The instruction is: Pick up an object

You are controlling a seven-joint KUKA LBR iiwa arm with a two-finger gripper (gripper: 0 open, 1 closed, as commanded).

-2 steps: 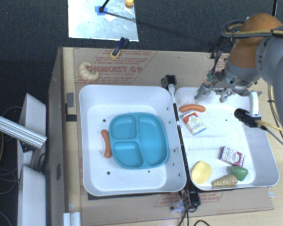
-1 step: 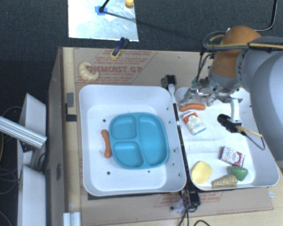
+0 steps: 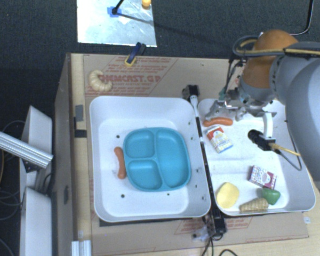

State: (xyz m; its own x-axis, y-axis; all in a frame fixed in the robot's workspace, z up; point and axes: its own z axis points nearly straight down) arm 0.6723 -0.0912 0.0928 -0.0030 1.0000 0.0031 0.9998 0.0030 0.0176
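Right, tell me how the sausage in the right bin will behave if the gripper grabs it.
The sausage looks smooth and rounded, so it would probably roll or slip sideways when pinched. It seems small and likely light. It lies close to the right bin far wall, with the gripper just above, so approach room looks tight.

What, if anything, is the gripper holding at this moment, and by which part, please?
It cannot be told. The gripper sits low in the right bin, just above an orange sausage, but no object shows between its tips.
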